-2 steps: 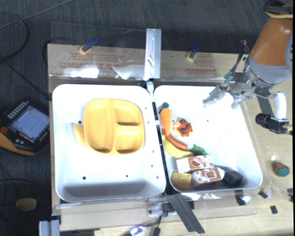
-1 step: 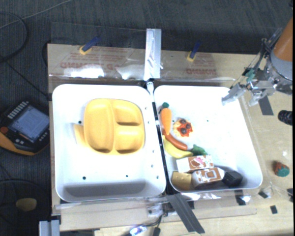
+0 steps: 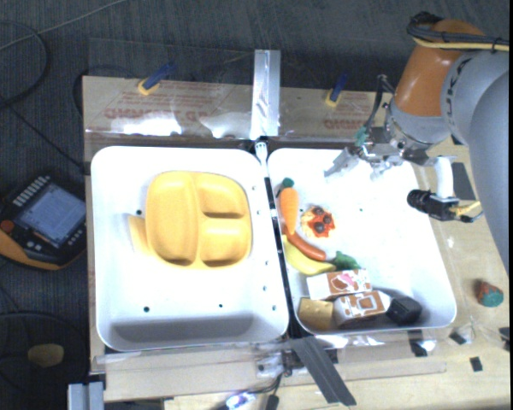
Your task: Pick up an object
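Plywood surface (image 3: pixel 111 101), pale and flat, carries two shallow white bins side by side, both glossy plastic with rounded corners; the left bin (image 3: pixel 120 314) holds a large yellow divided tray (image 3: pixel 197 216), smooth and moulded into three compartments, lying near its middle; the right bin (image 3: pixel 393 237) holds a cluster of toy foods along its left wall and near corner. The grey arm (image 3: pixel 487 135), bulky and smooth with an orange band (image 3: pixel 427 75) above the wrist, reaches in from the right; its hand (image 3: pixel 363 159) hangs over the far edge of the right bin, metallic fingers (image 3: pixel 338 166) spread apart with nothing between them, well apart from the toys. Among the toys, a brown and white carton (image 3: pixel 357 301) lies flat in the near corner, a dark blocky object (image 3: pixel 403 309) just beside it on the right; a curved yellow banana (image 3: pixel 306 264) lies above the carton, a red chilli-shaped piece (image 3: pixel 308 247) touching it; an orange carrot (image 3: pixel 287 207), tapered with a green top, rests against the left wall; a small flat round piece (image 3: pixel 318 220) with red and dark spots sits just beside the carrot.
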{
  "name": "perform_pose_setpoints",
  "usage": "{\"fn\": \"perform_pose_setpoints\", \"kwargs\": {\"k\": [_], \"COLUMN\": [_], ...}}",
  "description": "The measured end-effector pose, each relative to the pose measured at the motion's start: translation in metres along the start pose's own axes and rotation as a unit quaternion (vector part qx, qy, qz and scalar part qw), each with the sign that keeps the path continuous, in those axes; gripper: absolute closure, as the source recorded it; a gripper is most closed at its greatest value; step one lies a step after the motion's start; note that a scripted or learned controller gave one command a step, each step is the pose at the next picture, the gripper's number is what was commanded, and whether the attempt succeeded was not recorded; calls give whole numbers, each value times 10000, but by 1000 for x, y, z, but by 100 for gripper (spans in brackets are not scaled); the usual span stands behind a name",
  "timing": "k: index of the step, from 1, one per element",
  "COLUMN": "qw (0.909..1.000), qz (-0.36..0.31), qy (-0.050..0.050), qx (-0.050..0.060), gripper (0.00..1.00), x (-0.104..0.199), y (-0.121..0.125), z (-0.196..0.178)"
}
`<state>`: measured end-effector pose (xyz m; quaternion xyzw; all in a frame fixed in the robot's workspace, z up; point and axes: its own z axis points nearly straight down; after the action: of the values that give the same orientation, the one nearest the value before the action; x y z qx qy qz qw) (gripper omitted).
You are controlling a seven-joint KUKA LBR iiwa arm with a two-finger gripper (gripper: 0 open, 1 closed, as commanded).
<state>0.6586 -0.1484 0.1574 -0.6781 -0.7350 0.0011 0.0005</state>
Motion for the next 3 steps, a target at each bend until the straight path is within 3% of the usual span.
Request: {"fn": "perform_pose_setpoints", "kwargs": {"k": [1,2,3], "qw": [9988,9988,9988], "qz": [-499,-496,-496], "qy": [7,9,9], "qx": [-14,-21,-20], "gripper": [0,100,0], "x": [37,37,37], "y": [-28,-27,-27], "z": [65,55,56]}}
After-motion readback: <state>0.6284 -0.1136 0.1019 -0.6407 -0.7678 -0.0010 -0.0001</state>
